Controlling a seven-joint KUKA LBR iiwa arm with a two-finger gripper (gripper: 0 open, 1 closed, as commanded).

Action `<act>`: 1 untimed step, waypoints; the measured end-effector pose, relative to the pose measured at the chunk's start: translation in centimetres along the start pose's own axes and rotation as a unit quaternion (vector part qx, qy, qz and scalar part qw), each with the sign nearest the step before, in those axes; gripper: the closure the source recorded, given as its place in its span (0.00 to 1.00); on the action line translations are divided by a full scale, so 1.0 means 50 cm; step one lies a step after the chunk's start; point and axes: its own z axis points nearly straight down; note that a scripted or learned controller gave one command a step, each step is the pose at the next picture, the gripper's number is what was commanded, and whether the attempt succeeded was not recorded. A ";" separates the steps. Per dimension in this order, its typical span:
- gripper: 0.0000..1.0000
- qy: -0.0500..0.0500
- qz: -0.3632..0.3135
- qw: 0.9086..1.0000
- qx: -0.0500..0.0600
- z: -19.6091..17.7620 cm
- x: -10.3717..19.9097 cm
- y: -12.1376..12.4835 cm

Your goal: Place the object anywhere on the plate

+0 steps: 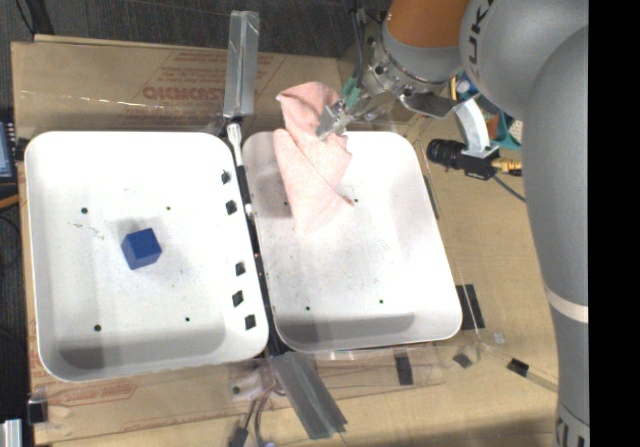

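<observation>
A pink cloth (310, 160) hangs over the far left part of the right bin (400, 295), its top bunched up and lifted at the bin's far rim. My gripper (335, 122) is shut on the cloth's upper edge, holding it up so that the rest drapes down onto the bin floor. A small blue cube (141, 247) lies in the left bin (70, 335), well away from the gripper. I see no plate apart from the two white bins.
A grey metal divider with black clips (240, 235) runs between the bins. The big grey arm (540, 85) fills the right side above the bench. Brown cardboard (130, 75) lies behind the bins.
</observation>
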 end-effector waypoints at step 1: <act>1.00 -0.001 -0.005 1.000 0.000 0.104 0.005 0.004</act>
